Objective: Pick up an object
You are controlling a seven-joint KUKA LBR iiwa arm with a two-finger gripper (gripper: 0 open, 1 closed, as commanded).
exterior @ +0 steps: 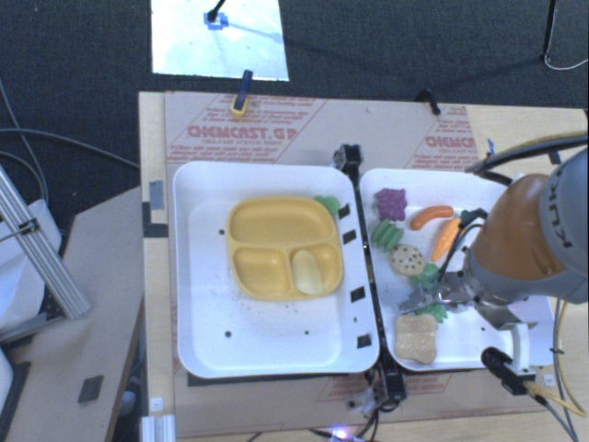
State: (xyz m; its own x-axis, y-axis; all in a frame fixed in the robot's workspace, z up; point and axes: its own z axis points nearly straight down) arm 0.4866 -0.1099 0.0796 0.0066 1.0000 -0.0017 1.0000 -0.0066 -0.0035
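- Gripper [425, 299] hovering low in right bin [479, 184], touching green toy [433, 312] beside bread slice [416, 337].
- Finger spread unclear; grasp impossible to tell.

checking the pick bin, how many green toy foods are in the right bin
2: a green piece below the purple grapes, and a green item at the end effector above the toast. The arm may hide more.

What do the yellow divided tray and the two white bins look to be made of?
Yellow tray: seemingly moulded plastic, matte to slightly glossy, with smooth rounded compartment walls. Left bin and right bin: probably thin formed plastic, smooth white with rounded corners and faint sheen. The look alone can't confirm either.
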